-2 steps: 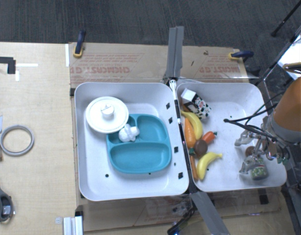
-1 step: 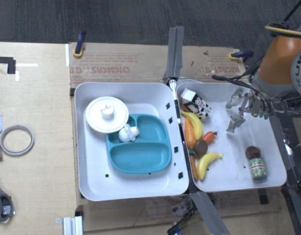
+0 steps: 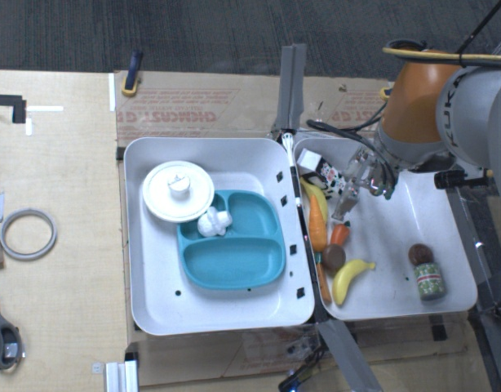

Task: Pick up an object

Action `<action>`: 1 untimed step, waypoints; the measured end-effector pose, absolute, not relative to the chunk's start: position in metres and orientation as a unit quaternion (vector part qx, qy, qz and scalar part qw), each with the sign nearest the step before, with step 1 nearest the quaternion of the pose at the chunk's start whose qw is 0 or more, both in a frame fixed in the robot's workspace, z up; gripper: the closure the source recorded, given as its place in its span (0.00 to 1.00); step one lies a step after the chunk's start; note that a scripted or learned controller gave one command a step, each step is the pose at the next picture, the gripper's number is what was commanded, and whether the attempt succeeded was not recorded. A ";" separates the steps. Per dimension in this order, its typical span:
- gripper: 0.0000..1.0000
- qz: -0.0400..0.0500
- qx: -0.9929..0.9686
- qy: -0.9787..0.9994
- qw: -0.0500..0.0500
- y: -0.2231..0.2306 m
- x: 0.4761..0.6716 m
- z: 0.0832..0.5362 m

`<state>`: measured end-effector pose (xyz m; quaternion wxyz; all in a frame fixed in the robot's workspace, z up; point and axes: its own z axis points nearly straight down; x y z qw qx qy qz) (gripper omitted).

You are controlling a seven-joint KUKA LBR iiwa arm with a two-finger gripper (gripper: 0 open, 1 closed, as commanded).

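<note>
Over the right bin, the grey arm slants down from the tabletop's right edge, wrist angled toward the divider. Its tool hangs above the carrot and banana along the bin's left wall; its grip cannot be told.

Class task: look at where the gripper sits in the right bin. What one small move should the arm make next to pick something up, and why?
Probably a short descent. The gripper hangs over the cluster along the right bin's left wall, just above the carrot. Nothing shows between its fingers, so lowering onto the carrot seems the likeliest next step.
</note>
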<state>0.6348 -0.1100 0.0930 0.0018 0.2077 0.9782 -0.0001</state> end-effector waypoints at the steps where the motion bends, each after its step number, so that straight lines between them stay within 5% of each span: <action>1: 0.00 0.000 0.094 0.996 0.002 -0.201 0.586 0.093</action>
